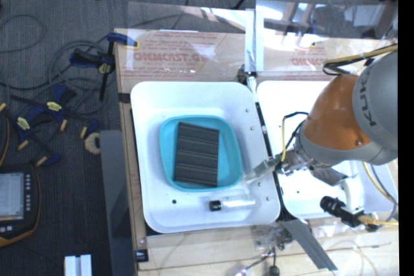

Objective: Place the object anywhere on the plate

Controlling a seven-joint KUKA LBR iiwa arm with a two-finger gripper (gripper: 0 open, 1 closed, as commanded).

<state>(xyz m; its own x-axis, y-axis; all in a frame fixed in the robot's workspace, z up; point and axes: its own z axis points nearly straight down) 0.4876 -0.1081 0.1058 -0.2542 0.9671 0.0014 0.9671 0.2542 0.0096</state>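
A turquoise square plate (229, 145) sits in the middle of the left bin (145, 139). A dark grey ridged block (196, 153) lies flat on it and covers most of its middle. A small clear tube with a black cap (229, 204) lies on the bin floor just in front of the plate, near the bin's front edge. My gripper (263, 167) reaches out from under the orange-banded wrist (333, 123) over the divide between the two bins. It is just right of the plate's right rim and above the tube, and I see nothing in it.
The right bin (284, 106) is mostly covered by the arm, with cables and a black fitting (336, 207) near its front. Clear plastic sheets (187, 52) stand behind both bins. Clamps and cables (58, 106) lie on the floor to the left.
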